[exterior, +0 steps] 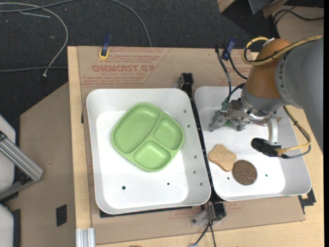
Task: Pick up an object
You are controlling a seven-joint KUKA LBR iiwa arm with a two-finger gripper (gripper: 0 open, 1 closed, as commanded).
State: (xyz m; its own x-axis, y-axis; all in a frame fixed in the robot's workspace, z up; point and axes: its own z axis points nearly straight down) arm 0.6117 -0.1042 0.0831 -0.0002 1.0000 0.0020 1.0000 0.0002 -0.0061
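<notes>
Cookies sit nearest me in the right bin (pixel 288 187), lower right of the frame: a dark round cookie (pixel 244 172) touching a tan, toast-shaped biscuit (pixel 222 157) just to its left. Left of centre, I see a green divided plate (pixel 148 136) lying in the left bin (pixel 103 189). Farther up in the right bin, the gripper (pixel 222 118) hangs over bare floor; whether its jaws are wide or narrow I cannot tell.

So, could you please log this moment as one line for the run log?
arm: over right bin | gripper: low in bin, holding nothing seen | toast and cookie: touching, near front | green tray: left bin
</notes>
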